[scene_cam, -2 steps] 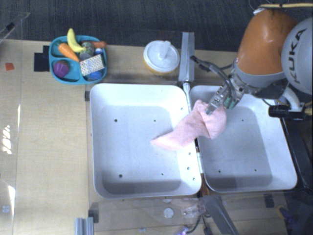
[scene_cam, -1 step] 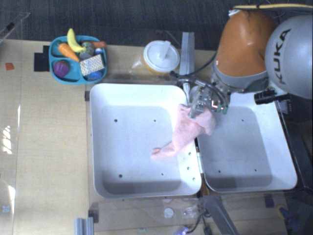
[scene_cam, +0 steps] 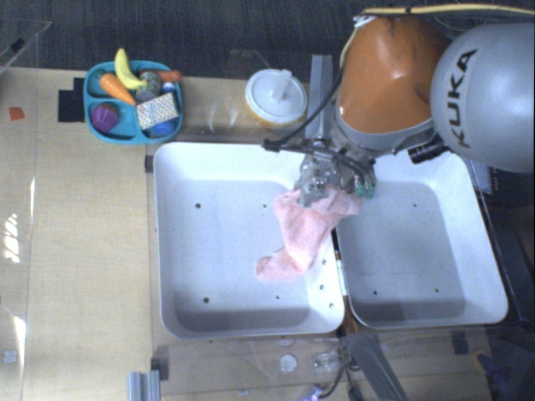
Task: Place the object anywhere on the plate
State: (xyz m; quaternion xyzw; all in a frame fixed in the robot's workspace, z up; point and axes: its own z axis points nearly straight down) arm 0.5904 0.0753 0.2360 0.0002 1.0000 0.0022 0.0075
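A pink cloth (scene_cam: 303, 232) hangs from my gripper (scene_cam: 328, 189) over the right part of the left bin (scene_cam: 209, 249), close to the divider between the bins. The gripper's fingers pinch the cloth's upper end, and its lower end trails down to the bin floor. A blue divided plate (scene_cam: 90, 117) sits on the bench at the far left, beyond the left bin's back corner. It holds a toy banana (scene_cam: 125, 70), a carrot (scene_cam: 115, 88) and other small items. The gripper is well to the right of the plate.
A lidded yellow cup (scene_cam: 276, 97) stands behind the left bin, between plate and arm. The right bin (scene_cam: 418, 249) lies under the arm's wrist. A black square (scene_cam: 71, 104) sits beside the plate on the wooden bench.
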